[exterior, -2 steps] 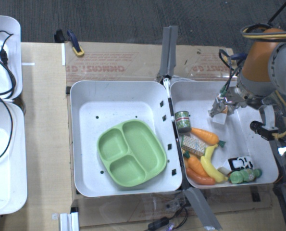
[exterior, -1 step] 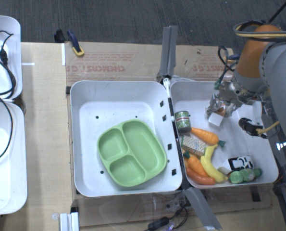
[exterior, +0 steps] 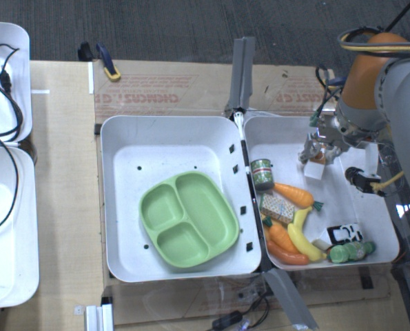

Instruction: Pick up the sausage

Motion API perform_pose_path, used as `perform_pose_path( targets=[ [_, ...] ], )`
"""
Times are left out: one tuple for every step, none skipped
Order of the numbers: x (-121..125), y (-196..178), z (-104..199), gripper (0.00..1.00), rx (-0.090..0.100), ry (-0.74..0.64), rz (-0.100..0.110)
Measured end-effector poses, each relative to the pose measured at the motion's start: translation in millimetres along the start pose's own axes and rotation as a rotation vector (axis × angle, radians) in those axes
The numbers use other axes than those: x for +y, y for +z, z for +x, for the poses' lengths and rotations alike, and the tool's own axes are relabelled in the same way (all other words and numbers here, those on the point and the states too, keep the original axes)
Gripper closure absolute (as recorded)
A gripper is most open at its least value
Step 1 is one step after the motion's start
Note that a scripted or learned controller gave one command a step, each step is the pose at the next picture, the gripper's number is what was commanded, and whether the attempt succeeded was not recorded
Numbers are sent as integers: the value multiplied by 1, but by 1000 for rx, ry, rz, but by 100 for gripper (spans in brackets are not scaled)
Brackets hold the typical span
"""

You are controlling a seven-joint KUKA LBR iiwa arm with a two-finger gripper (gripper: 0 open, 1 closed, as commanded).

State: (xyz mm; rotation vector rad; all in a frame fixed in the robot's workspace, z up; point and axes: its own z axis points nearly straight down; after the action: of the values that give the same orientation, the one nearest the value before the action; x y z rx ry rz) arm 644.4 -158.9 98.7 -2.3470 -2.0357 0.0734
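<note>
The sausage, a reddish-orange curved link, lies at the front of the right bin, just in front of a small carrot and beside a banana. My gripper hangs over the back of the right bin, well behind the sausage and apart from it. Nothing of the sausage is between its tips. A small white and brown piece shows right under the gripper; whether it is held is unclear.
The right bin also holds a green can, a larger carrot, a waffle-like block, a black-and-white item and a green vegetable. The left bin holds a green divided plate.
</note>
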Motion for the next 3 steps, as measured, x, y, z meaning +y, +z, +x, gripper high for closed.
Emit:
perform_pose_path(
  targets=[
    [0,-8,0,100,-2,-3,1],
    [-1,-16,-1,100,-4,-5,3],
    [-16,0,25,100,14,48,-46]
  ],
)
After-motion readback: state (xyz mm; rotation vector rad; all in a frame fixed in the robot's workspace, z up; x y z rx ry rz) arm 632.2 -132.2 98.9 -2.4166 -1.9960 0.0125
